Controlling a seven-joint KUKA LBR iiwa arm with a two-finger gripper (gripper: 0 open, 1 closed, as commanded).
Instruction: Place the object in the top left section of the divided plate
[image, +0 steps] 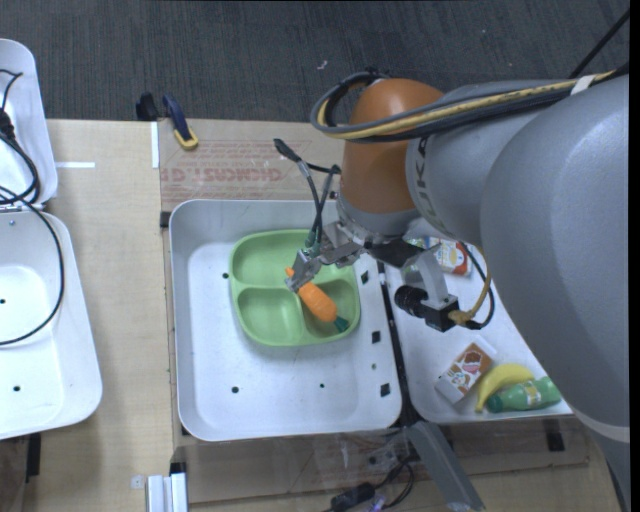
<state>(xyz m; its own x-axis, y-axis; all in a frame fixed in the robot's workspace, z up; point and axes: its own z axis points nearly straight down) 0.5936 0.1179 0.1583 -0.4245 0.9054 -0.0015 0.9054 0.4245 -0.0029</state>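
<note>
Grey arm (540, 200) dominates the right side, nearest the lens, w/ the orange band (395, 105) above the wrist; it reaches down so the gripper (305, 272) sits over the green divided plate (262, 262). Fingers look close together right at the orange carrot toy (320, 302), but can't tell whether they pinch it or just touch its upper end. Carrot lies tilted over the plate's lower right section, on the divider ridge, so not yet in the top left section (265, 255). That section is bare, just beside the gripper; plate rim is low, white bin (200, 330) has open floor around. Right bin holds a banana (505, 378) and small box (462, 372), well apart.
</note>
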